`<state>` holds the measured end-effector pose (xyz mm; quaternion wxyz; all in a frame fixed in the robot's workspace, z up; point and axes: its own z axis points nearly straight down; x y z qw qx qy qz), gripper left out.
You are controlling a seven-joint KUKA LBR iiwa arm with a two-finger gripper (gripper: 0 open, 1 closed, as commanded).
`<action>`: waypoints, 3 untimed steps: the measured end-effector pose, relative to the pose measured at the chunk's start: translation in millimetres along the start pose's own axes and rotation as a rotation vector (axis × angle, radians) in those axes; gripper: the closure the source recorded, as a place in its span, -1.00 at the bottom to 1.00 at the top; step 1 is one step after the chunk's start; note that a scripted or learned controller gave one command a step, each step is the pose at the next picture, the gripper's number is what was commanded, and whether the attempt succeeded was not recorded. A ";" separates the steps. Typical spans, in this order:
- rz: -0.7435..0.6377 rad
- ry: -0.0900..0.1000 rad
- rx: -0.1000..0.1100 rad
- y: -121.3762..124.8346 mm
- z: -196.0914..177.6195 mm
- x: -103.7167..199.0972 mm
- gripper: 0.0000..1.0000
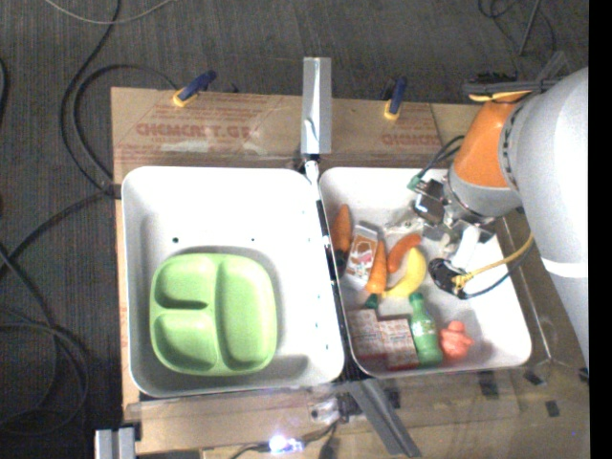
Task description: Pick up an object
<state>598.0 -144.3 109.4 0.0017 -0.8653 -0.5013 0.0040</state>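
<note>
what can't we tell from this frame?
- Hand: fingers hidden under the wrist and cables, so their state is unreadable.
- Small box and flat packets: print too small to read.
- Items under the banana: overlapped, edges unclear.
- Right bin: right wall covered by the arm.

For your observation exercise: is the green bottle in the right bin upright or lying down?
Lying down: the green bottle rests lengthwise on the right bin floor, beside the banana.

One camera looks down at a slant from above the bench (239,127). It takes in both white bins (143,199) whole, with dark floor (57,65) beyond.
</note>
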 end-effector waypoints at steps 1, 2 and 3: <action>0.162 0.009 -0.024 -36.6 18.1 -19.7 -1.00; 0.164 0.008 -0.021 -37.3 9.6 -20.9 1.00; 0.182 -0.002 -0.003 -14.7 -122.4 61.1 1.00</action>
